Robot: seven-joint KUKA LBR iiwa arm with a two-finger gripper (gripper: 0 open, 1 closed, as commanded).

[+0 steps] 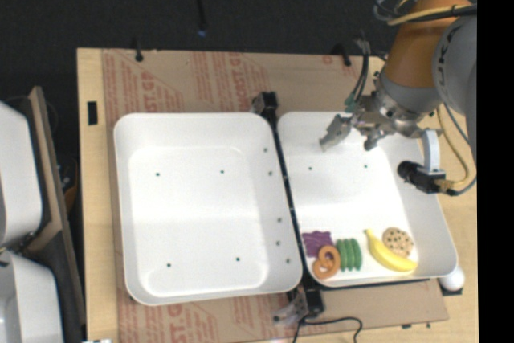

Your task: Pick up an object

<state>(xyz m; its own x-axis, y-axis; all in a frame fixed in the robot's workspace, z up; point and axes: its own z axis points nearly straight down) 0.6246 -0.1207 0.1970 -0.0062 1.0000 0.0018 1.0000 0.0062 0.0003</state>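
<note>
Along the near edge of the right bin (418,197), a smooth shallow white tray, lies a row of small toys: a crinkled purple piece (318,240), an orange ring (327,263), a ribbed green piece (348,253), a curved yellow banana (388,253) and a speckled round cookie (397,239). The banana's long axis runs from the far left toward the near right corner. The gripper (352,133) hangs over the bin's far edge, its two fingers spread apart with nothing between them. The left bin (193,205) sits alongside.

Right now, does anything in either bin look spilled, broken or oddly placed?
Nothing looks spilled or damaged. The purple piece, orange ring, green piece, banana and cookie huddle along the right bin's near edge.
</note>
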